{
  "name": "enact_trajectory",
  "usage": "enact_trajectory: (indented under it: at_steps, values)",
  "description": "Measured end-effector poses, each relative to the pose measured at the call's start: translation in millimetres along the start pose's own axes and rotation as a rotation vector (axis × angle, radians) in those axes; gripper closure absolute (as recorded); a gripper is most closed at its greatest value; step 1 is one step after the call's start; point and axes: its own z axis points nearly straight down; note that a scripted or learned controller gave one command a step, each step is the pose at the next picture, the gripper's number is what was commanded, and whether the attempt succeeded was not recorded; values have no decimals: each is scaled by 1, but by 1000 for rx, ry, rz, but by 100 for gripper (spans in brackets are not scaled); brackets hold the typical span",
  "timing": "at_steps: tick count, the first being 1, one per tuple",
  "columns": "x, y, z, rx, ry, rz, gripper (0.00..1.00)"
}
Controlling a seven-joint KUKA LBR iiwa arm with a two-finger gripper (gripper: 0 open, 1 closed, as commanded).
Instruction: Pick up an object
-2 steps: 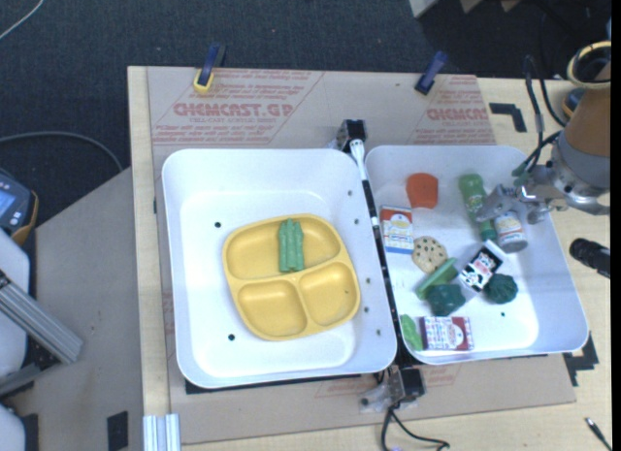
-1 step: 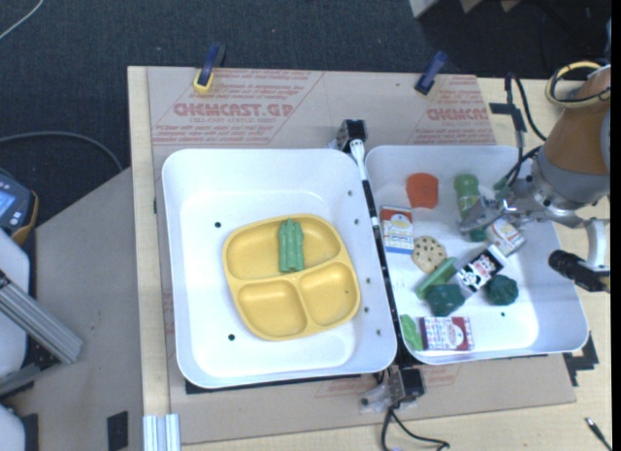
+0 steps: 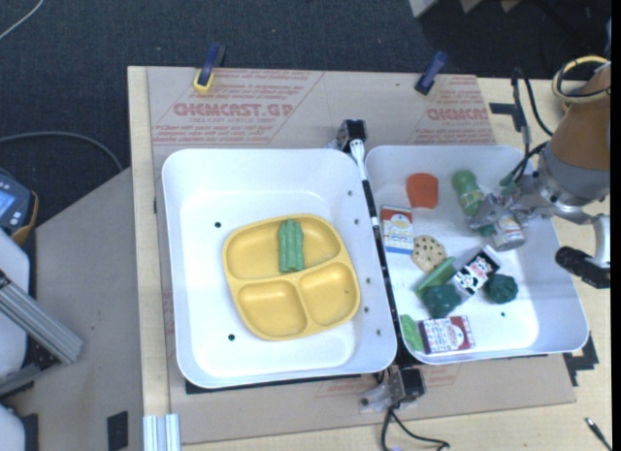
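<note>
Right bin — green bottle beside hand

Single fixed camera, high above the tabletop, looking down at a slant. Far enough back to take in both white bins: left bin, right bin. Arm enters at frame right.

We logged two bins side by side: the left bin held a divided tray with a pod in its rear compartment; the right bin held a cookie, cartons and other small items.
</note>
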Motion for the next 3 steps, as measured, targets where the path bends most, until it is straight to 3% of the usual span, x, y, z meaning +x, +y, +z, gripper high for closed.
enact_trajectory:
  at_steps: [2,3]
  values:
    - [-4,8,-109,-6,-6,2,100]
    - [-4,9,-131,-5,-5,2,100]
